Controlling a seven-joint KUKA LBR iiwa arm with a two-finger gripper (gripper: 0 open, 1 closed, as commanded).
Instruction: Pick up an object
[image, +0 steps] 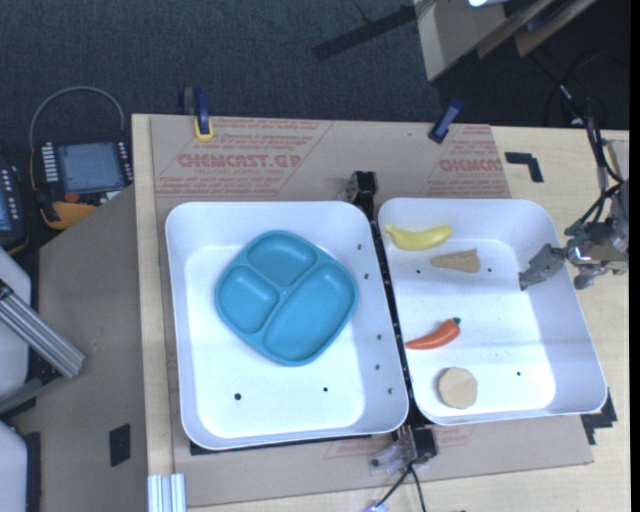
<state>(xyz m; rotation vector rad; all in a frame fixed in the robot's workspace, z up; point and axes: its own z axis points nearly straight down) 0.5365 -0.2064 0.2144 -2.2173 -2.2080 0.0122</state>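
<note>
The right bin (570, 340) holds a yellow banana (418, 236) at its far left, a tan wedge-shaped cracker (456, 262) just below it, a red chili pepper (434, 336) near the left wall, and a round tan cookie (458, 388) at the front. My gripper (558, 273) hangs over the right bin's far right side, near the rim. Its two fingers are spread apart and open, with nothing between them. It stands well to the right of the cracker and apart from all the objects.
The left bin (200, 390) holds a blue divided plate (287, 297) in its middle. A black divider with clamps runs between the two bins (385, 300). Cables and wrist parts sit at the right edge (605, 230).
</note>
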